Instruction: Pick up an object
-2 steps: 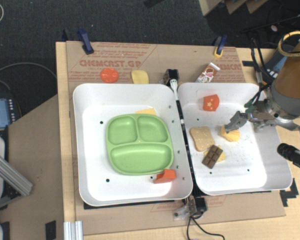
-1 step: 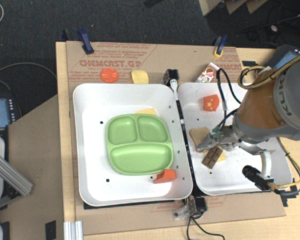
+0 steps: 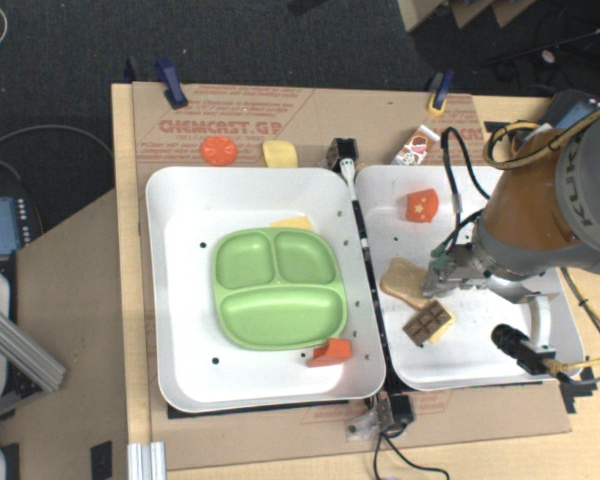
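The right bin [image 3: 480, 373] lay open toward its 12 o'clock rim. The gripper [image 3: 438, 271] hung over the tan slice [image 3: 403, 281], at its 3 o'clock edge; grip state: cannot tell

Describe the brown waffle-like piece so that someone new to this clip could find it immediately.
Look in the right white bin, toward its front edge. The brown gridded piece lies there, just below the tan bread slice beside the gripper. Its dark chocolate colour and square grid pattern set it apart from the plain tan slice and the red block.

Brown bench [image 3: 230, 118] bears two white bins [image 3: 175, 268].
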Controlling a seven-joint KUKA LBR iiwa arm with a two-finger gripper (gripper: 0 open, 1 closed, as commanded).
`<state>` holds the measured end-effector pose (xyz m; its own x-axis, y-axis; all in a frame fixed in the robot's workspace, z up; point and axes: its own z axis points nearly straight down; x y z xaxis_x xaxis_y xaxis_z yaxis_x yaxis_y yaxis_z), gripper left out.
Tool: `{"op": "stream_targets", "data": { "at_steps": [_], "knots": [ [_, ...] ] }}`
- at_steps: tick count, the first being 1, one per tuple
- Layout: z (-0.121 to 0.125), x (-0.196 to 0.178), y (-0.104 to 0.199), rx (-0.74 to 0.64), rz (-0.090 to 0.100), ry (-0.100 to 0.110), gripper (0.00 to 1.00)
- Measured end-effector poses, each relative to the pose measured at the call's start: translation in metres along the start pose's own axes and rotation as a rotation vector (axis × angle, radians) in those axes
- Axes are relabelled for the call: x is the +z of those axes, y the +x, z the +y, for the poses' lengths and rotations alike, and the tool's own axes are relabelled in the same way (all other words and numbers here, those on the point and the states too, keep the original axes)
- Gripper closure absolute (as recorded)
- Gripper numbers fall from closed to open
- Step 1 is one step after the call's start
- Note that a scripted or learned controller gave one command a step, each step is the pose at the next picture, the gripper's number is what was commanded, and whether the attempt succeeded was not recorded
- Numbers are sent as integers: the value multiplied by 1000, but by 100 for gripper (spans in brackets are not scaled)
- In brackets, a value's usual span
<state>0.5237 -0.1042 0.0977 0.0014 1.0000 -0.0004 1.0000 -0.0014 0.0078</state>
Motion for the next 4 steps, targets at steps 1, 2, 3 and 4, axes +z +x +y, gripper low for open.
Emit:
{"op": "stream_targets", "data": {
  "at_steps": [1,2,3,4],
  "knots": [
    [0,1,0,0,0,1,0],
    [-48,14,-4,1,3,15,0],
    [-44,2,-4,1,-1,6,100],
    [12,-93,64,-12,2,-6,100]
  ]
}}
